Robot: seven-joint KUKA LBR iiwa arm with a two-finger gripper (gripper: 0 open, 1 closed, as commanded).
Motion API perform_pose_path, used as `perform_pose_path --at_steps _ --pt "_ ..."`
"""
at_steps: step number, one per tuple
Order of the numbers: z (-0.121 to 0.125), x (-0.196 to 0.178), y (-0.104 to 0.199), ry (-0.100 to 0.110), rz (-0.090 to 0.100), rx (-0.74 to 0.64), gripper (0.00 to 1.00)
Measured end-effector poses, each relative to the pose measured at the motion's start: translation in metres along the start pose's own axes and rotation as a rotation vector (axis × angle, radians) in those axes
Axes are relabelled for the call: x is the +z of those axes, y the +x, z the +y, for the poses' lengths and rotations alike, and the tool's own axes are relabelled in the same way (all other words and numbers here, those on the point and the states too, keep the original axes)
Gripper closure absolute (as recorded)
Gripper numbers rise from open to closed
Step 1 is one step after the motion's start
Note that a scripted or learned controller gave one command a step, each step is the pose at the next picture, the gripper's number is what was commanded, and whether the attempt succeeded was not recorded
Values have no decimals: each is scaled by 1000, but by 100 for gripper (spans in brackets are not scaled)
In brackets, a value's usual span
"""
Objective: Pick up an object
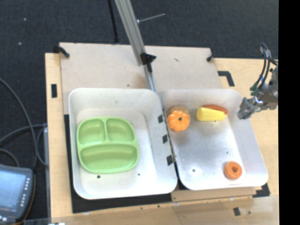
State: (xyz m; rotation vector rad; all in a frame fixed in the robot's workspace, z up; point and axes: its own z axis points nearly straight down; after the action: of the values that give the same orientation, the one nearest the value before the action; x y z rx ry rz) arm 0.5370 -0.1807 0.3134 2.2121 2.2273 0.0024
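Bench (pixel 55 125) bears two white bins on dark carpet (pixel 28 27)

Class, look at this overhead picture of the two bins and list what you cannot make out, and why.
- Gripper: too small and blurred at the right bin's rim to read its state.
- Arm: mostly cut off by the right edge.
- Yellow and red toy: too blurred to identify.
- Grey screen: cut off at the bottom left corner.

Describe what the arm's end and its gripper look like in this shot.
At the camera view's right edge, beside the right bin, the gripper is a small grey metal piece with darker angular parts at its tip. Behind it sits a blocky grey wrist section. Thin dark cables, with a greenish tint in places, loop upward from it.
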Motion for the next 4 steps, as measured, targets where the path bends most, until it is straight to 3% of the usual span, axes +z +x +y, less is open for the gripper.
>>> perform_pose_path --at_steps 1,2,3,4 --pt "17 -18 60 -1 1 -2 100" --pt "87 -52 82 -5 -2 1 100" --pt "84 -50 79 1 -2 4 0" --pt "12 -206 38 -8 -3 9 0"
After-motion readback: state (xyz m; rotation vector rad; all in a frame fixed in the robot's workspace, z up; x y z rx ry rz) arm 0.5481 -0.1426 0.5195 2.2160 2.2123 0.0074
